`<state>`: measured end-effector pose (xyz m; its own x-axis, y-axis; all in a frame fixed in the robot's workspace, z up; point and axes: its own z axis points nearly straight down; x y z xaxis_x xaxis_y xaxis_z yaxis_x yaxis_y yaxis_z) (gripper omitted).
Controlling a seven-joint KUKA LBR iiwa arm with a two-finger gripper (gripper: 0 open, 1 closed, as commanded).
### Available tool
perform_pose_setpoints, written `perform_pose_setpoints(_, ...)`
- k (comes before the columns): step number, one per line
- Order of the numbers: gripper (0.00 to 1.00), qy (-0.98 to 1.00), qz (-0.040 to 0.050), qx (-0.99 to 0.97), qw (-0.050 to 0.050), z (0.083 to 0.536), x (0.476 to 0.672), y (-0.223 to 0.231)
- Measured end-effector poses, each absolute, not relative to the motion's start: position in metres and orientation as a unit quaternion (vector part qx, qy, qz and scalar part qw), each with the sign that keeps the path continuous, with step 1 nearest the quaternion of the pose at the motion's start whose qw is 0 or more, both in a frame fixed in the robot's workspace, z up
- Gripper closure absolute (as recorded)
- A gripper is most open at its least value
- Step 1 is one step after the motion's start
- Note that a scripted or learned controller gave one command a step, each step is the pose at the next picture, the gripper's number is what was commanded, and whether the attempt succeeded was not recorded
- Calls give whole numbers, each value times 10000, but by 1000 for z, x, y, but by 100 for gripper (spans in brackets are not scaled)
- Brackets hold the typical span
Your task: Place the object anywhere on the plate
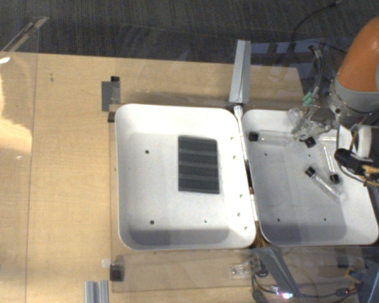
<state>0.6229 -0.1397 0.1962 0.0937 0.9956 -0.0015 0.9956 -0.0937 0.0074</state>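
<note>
Pale wood, smooth and glossy, makes the bench. On it sit two shallow white plastic bins with rounded corners, the left bin and the right bin, touching side by side. The grey arm with its orange band reaches over the right bin. A dark grey ribbed rectangular plate lies flat in the left bin. The claw hangs over the right bin's far side — apart or together, I cannot tell. Small clear tubes with black ends lie scattered in the right bin — well apart from the plate.

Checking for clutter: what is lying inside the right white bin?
Inside the right white bin lie several clear plastic pieces with black ends. The grey arm with the orange band covers the bin's far right corner, so anything there is hidden.
</note>
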Motion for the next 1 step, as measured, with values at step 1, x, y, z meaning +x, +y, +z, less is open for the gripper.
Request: perform_pose_setpoints(1, 100, 5514, 25, 8343, 19, 226, 657, -63)
